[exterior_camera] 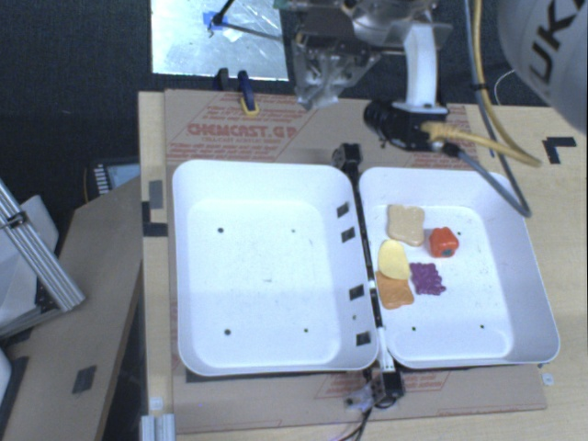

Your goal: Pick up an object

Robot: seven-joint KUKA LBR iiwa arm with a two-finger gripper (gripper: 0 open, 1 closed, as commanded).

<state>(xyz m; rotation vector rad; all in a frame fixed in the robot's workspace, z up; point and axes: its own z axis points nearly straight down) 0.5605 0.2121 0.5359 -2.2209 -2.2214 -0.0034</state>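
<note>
Objects for picking sit clustered in the right-hand shallow white plastic bin [514, 246], toward its inner wall: a beige bread-like slice [405, 223], a small red-orange block [444, 242], a pale yellow rounded piece [394, 259], a flat orange piece [395, 292] touching it below, and a purple bumpy cluster [426, 278] just beside both. The metal hand [317, 81] hangs high over the desk's [156, 154] far edge, beyond the bins and above the left bin's [257, 274] back corner, so the cluster lies nearer the camera and rightward from it. It carries nothing visible; its opening I cannot tell.
</note>
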